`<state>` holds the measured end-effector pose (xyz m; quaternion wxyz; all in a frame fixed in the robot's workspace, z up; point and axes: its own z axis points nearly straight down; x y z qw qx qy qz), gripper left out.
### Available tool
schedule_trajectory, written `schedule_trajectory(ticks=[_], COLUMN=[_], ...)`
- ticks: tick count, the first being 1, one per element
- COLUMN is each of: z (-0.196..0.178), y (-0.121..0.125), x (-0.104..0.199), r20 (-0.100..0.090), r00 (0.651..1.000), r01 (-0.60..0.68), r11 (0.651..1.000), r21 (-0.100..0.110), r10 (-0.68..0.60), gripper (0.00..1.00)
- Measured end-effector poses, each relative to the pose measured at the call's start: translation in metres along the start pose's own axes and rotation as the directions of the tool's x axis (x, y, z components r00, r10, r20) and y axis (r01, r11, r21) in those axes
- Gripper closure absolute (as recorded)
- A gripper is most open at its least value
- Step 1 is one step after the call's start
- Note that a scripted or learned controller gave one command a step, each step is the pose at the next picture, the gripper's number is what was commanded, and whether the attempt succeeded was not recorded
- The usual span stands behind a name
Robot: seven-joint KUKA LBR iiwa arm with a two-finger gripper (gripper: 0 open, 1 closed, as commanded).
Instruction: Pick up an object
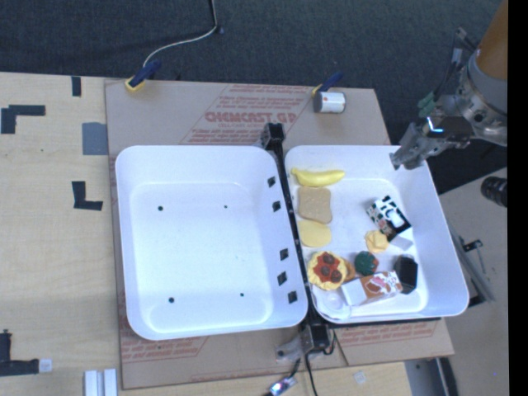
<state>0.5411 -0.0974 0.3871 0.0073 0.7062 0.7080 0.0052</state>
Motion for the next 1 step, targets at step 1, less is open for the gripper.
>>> schedule_trajectory(ticks=[1], z=[0.1205], y=[0.025], x=[0.0462], r20=[-0.004], r00=[1.0], r01=[0.002], r11=[1.0], r21=[0.026], r10=[-0.002], gripper=[1.0])
